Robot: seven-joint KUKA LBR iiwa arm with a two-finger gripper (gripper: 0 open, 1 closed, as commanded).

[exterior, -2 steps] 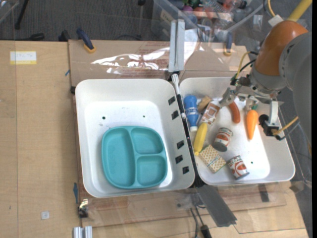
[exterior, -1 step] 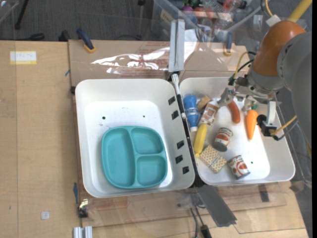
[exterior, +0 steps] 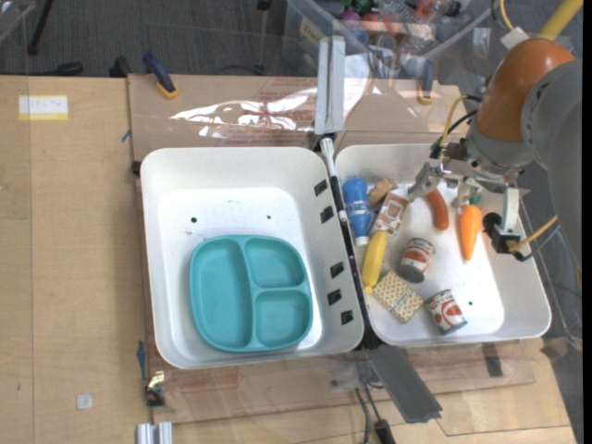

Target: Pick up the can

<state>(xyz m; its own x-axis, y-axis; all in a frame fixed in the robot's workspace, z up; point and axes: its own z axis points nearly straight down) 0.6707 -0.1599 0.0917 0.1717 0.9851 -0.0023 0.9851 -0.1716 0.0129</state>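
i hang over the right bin's point(exterior: 527, 314) far edge; my gripper point(exterior: 450, 185) looks spread, gripping nothing. a can point(exterior: 416, 259) stands mid-bin, another point(exterior: 447, 311) near the front rim, open floor between.

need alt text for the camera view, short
A grey robot arm's gripper hovers over the right bin, which holds two cans, a carrot, a banana, a blue bottle and other small items. The left bin holds a teal divided plate.
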